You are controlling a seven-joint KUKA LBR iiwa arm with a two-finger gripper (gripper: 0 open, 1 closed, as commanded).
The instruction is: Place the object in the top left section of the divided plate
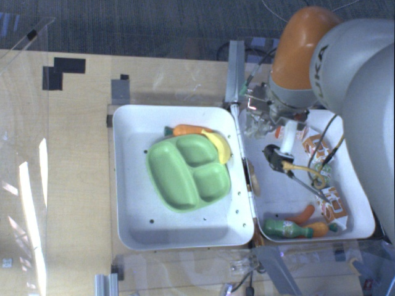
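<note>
Left bin (123, 184): green divided plate (185, 171), banana (221, 148) touching; hand (259, 123) over right bin (361, 211), grip unclear.

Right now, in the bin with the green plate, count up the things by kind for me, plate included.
Divided plate: 1
Carrot: 1
Banana: 1
Total: 3

Partial KUKA lettering (321, 73) on grey arm (364, 79)
</note>
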